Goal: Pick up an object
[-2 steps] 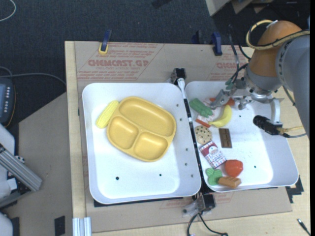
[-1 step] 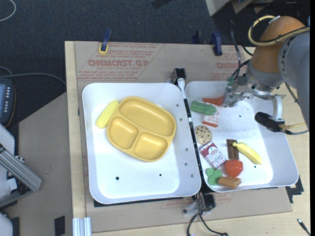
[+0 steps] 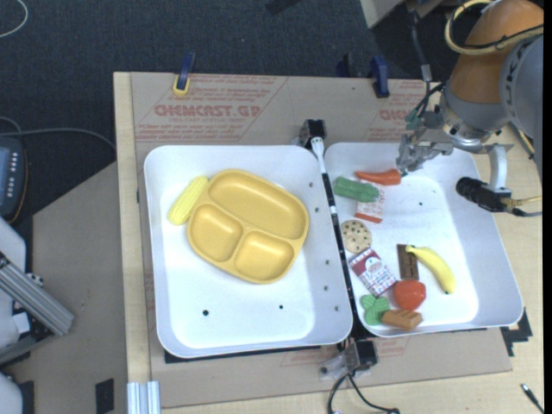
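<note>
Now the two-finger gripper is seen low over the far end of the right shallow white bin, its tips right beside an orange carrot-shaped toy; whether that claw is released or clenched cannot be told. A green pod-shaped toy lies just beside the carrot. A yellow divided plastic tray is set in the left white bin.

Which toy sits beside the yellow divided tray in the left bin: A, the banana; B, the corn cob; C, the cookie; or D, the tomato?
B: the corn cob lies against the yellow divided tray's left edge in the left bin.
</note>
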`<act>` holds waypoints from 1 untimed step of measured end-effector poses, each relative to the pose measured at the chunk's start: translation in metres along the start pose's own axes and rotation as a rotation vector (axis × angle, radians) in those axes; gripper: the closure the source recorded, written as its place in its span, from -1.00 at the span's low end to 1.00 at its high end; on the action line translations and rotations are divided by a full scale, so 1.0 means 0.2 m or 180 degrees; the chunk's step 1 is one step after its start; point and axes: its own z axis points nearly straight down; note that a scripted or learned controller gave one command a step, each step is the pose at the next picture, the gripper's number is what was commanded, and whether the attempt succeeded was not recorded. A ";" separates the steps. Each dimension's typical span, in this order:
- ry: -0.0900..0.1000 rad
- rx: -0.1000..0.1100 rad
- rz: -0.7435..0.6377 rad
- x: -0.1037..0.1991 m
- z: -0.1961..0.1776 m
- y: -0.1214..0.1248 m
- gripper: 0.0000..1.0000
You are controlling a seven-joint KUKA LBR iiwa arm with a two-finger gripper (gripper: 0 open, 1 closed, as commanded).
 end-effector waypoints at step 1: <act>-0.0001 -0.0002 0.0002 0.00 -0.31 -0.02 1.00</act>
